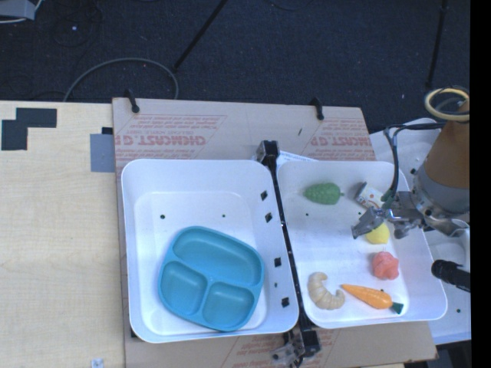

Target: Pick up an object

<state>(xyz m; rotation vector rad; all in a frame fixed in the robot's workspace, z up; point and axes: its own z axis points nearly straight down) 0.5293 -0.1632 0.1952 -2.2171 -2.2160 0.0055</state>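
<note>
In the right bin (430, 305) my gripper (380, 227) is low over a small yellow object (378, 236). It stands open, with one dark finger (364, 226) to the object's left and the other at its right. The yellow object rests on the bin floor, partly covered by the gripper. Just below it is a red lumpy object (385, 265). An orange carrot (370, 297) and a cream shrimp-shaped piece (325, 291) lie near the bin's front. A green oval object (323, 193) sits at the back.
A blue divided plate (209, 277) lies in the left bin (146, 205). A black divider (278, 236) runs between the two bins. A small grey piece (359, 192) lies near the green object. The arm's grey and orange body (449, 163) rises at the right.
</note>
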